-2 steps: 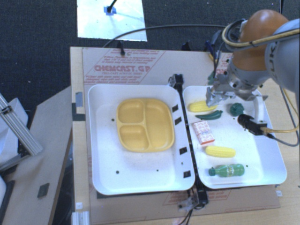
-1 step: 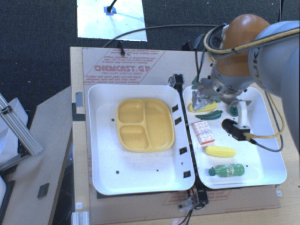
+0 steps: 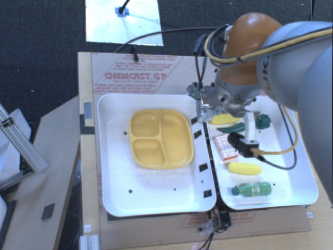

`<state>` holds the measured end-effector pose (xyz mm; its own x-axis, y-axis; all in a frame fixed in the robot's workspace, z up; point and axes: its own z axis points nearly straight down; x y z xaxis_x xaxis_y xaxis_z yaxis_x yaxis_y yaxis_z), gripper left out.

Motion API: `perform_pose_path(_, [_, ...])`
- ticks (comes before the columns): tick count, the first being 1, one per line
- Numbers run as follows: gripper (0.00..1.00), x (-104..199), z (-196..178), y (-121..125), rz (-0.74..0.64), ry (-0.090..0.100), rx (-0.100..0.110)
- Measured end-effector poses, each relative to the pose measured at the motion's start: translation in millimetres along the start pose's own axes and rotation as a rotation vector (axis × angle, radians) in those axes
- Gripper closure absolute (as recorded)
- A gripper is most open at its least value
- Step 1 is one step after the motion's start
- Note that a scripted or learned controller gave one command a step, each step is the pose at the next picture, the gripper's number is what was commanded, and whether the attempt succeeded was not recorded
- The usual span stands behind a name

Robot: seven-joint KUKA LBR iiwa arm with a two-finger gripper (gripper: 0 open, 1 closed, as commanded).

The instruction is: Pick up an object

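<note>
Yellow tray lies alone in the left bin.

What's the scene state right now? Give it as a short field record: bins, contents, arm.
left bin: yellow divided tray
right bin: yellow corn cob, green bottle, red-and-white packet, dark green item, yellow item at the bin's far end
arm: reaches in from the right, wrist over the far end of the right bin
gripper: near the divider between bins; grasp state unclear
</note>
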<state>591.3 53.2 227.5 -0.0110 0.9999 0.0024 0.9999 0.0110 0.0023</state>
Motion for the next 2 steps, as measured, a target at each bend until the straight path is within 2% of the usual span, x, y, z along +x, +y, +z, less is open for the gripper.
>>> perform_pose_path(1, [1.00, 49.5, 3.3, -7.9, 0.001, 0.000, 0.002])
perform_pose_path(2, [0.00, 46.0, 3.1, -7.3, 0.007, -0.002, 0.001])
